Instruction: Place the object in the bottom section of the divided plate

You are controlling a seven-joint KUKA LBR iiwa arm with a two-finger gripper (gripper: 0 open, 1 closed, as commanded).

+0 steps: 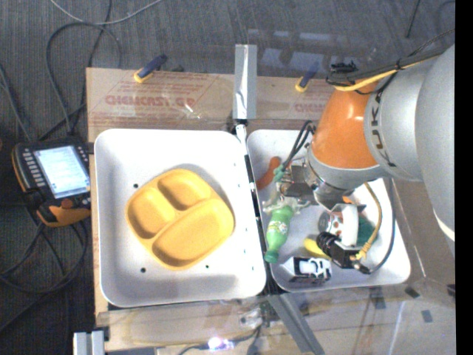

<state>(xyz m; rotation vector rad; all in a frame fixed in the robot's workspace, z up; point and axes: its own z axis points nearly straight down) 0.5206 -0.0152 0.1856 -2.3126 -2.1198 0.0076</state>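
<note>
Two white bins are set side by side. "KUKA" is read on the arm (384, 124) over the right bin (403, 268). The gripper (295, 187) is lowered among clutter beside a green bottle (278, 230); its grasp cannot be told. The yellow divided plate (181, 218) is centred in the left bin (111, 154), with open floor around it.

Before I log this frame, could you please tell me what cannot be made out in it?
- End effector, camera view: its fingers are lost under the wrist and among clutter.
- Orange object by the right bin's left wall: partly covered by the arm, too little shows to identify.
- Toys right of the green bottle: overlapping and too small to name.
- Divided plate: in plain sight in the left bin.
</note>
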